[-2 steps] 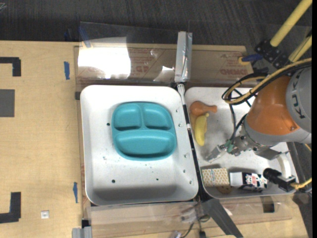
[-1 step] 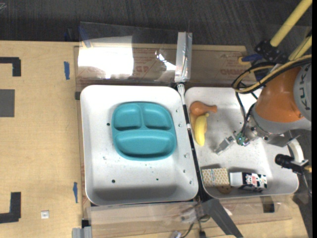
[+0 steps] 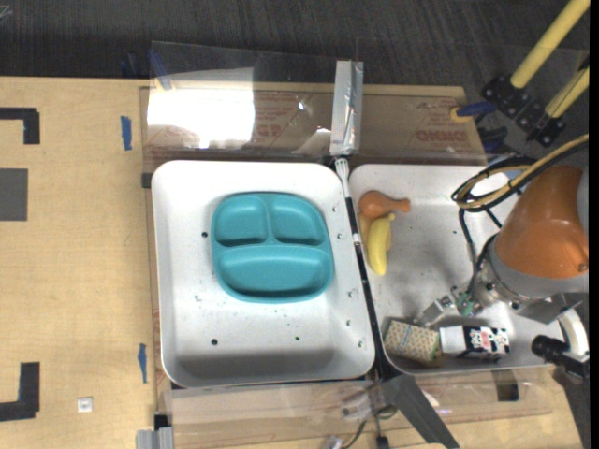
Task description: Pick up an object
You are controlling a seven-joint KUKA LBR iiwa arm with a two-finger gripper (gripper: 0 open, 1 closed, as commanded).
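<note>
Two white bins: the left bin [image 3: 178, 279] holds one teal divided plate [image 3: 271, 246]. The right bin [image 3: 421, 251] holds four things: one banana [image 3: 378, 243], one orange toy [image 3: 382, 204], one patterned packet [image 3: 413, 340], one white bottle [image 3: 475, 340]. The pincer [image 3: 456, 304] hangs just above the bottle; its state cannot be told.

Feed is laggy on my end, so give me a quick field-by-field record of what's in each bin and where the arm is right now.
left bin: teal divided plate, lying flat near the middle
right bin: banana and orange toy at the upper left, touching; patterned block and small white bottle along the near edge
arm: over the right side of the right bin, orange band visible
gripper: low, just above the bottle and block; finger state unclear
object held: none visible
</note>
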